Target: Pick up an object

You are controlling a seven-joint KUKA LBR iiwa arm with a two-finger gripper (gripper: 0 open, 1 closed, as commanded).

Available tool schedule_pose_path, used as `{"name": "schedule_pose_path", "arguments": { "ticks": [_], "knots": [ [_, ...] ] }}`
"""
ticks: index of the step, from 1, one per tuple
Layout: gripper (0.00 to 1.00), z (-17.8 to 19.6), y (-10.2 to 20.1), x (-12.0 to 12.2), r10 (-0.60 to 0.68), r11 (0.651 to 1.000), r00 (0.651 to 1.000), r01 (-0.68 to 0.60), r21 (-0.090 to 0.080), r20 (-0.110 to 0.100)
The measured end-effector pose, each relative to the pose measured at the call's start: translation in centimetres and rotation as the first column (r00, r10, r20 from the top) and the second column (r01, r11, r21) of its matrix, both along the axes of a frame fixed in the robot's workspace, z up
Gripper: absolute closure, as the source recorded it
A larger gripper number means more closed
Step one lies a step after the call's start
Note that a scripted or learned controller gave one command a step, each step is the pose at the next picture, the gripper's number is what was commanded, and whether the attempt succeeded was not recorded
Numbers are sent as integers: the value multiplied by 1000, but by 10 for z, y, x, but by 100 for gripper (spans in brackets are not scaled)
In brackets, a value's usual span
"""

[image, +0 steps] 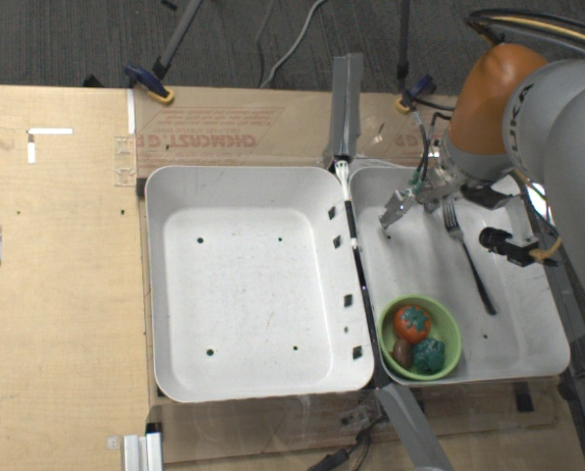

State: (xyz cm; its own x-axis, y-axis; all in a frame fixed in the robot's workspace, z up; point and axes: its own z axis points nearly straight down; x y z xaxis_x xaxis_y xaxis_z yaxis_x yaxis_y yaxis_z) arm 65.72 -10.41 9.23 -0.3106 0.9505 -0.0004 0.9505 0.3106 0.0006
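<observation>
My gripper (pixel 407 207) hangs over the back left part of the right bin (pixel 528 356), its fingers spread apart with nothing between them. A dark fork (pixel 468 254) lies in that bin just right of the gripper, tines toward the back and handle running to the front right. In the bin's front left corner sits a green bowl (pixel 452 324); it holds an orange-red ball (pixel 411 320), a teal lump (pixel 429 356) and a small brown piece (pixel 401 351).
The left bin (pixel 175 263) lies beside the right one, with a grey divider post (pixel 346 106) standing between them at the back. Cardboard (pixel 224 130) lines the bench behind the bins. Cables and clamps run along the back edge.
</observation>
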Motion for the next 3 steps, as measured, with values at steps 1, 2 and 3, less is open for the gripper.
{"name": "schedule_pose_path", "arguments": {
  "ticks": [1,2,3],
  "knots": [
    [0,251,-26,-5,-344,939,939,344,-2,1],
    [0,118,-6,-16,-342,940,940,342,-2,-3],
    [0,98,92,-65,-600,800,800,600,-3,-5]
  ]
}}
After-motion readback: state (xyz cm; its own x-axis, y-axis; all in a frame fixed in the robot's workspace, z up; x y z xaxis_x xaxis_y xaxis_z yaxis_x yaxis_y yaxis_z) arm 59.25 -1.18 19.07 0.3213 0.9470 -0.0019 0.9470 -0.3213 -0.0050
